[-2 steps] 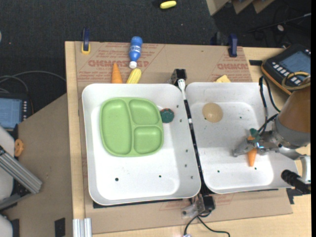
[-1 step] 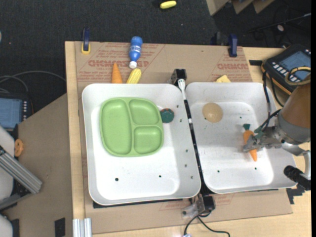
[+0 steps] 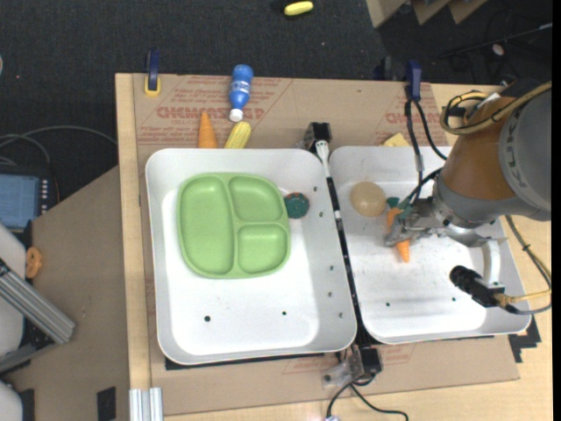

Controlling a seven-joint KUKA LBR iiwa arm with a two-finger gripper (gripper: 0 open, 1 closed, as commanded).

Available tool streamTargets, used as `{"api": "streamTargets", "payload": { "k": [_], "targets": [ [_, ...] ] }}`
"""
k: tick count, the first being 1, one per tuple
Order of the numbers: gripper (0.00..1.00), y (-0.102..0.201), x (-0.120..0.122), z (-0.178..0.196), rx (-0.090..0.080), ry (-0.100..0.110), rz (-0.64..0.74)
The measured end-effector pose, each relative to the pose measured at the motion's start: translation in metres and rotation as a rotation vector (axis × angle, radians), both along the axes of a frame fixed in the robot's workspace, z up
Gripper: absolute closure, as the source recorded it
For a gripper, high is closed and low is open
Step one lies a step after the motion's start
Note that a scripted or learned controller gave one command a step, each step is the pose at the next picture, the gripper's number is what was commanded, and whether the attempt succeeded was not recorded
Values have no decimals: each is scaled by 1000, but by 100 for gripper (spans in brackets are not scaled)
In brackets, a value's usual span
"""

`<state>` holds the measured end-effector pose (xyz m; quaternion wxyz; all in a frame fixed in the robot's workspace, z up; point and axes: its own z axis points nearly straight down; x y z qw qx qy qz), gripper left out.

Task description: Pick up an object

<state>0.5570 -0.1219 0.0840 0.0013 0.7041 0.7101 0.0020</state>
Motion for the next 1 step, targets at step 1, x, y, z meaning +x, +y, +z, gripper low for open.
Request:
{"api": "streamTargets", "payload": {
  "k": [1],
  "targets": [
    [100, 87, 37, 115, 1, -11, 3]
  ]
}}
